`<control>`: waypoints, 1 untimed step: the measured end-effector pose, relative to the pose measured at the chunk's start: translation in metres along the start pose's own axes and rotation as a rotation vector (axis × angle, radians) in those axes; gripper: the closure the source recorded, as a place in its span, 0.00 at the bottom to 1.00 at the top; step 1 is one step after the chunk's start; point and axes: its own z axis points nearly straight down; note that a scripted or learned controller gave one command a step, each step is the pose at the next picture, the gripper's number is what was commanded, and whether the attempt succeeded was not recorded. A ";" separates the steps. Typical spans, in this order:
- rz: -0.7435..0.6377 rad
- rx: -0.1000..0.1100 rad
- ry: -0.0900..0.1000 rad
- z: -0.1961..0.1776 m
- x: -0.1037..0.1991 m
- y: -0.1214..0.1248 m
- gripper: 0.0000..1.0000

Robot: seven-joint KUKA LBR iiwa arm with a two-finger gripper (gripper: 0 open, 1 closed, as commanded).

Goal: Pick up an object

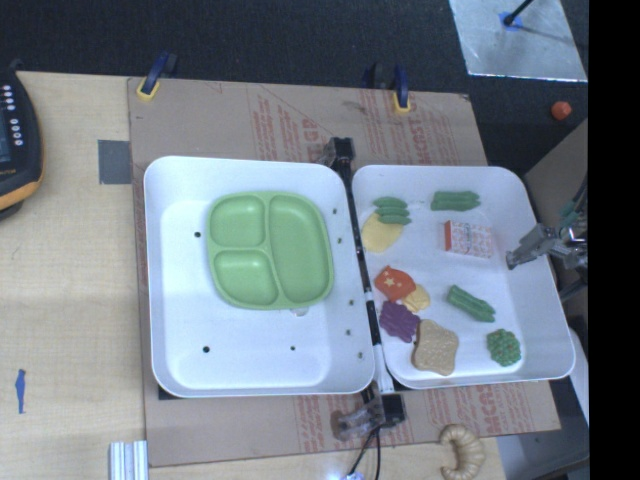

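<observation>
Nearest the lens, a curled brown pastry (462, 451) lies on the bench below the bins. Going left to right: the left bin (180, 368) holds a green divided plate (270, 249); the right bin (535, 368) holds scattered toy food, among them a yellow piece (381, 233), a red piece (395, 283), a purple piece (398, 320), a tan slice (436, 348), a green pod (469, 303), a red-and-white packet (468, 238) and a green knobbly ball (504, 347). At that bin's right rim hangs the gripper (520, 258); how wide it stands I cannot tell. Best to choose an isolated piece like the packet or pod and centre over it before descending.
</observation>
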 end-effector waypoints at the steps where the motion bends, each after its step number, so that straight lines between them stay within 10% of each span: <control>1: -0.005 0.003 0.001 0.091 0.019 0.038 0.00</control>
